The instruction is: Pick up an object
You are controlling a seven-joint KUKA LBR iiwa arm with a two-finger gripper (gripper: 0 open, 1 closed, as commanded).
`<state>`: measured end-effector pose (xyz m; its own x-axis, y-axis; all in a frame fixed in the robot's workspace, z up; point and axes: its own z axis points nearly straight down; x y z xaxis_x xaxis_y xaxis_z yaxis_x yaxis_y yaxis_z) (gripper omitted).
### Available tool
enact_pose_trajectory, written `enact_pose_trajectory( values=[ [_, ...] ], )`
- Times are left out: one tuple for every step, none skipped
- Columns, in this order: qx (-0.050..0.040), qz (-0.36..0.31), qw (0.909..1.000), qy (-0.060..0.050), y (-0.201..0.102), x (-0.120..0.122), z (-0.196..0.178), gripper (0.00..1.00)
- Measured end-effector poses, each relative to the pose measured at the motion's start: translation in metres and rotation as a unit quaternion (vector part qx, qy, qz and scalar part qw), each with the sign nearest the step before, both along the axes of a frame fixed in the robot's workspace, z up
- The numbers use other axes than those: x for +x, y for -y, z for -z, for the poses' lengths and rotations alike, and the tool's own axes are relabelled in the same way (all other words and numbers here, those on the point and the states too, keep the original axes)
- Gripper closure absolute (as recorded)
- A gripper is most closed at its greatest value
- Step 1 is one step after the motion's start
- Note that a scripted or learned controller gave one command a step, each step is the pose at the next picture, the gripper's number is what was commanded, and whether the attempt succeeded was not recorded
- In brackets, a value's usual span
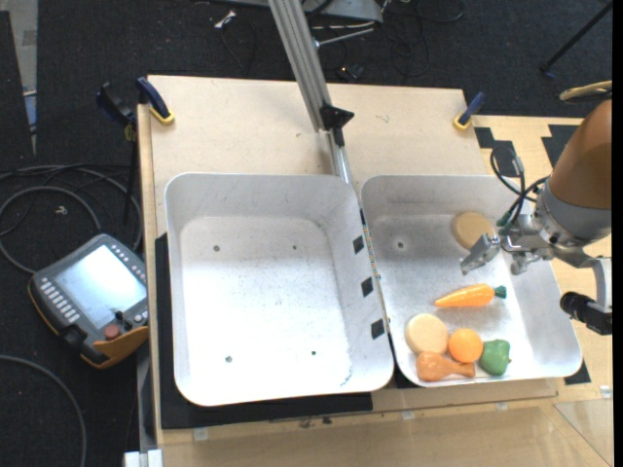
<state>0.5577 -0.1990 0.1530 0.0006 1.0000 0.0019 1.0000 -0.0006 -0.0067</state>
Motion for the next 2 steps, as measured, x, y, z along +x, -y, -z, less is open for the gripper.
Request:
enact_pose_trajectory(
  values=[
    [-0.0001,0.0,1.0,0.0,-0.001,-0.001,0.054,0.0],
    [-0.0013,0.0,1.0,0.004,0.0,0.001,0.04,1.0]
  ],
)
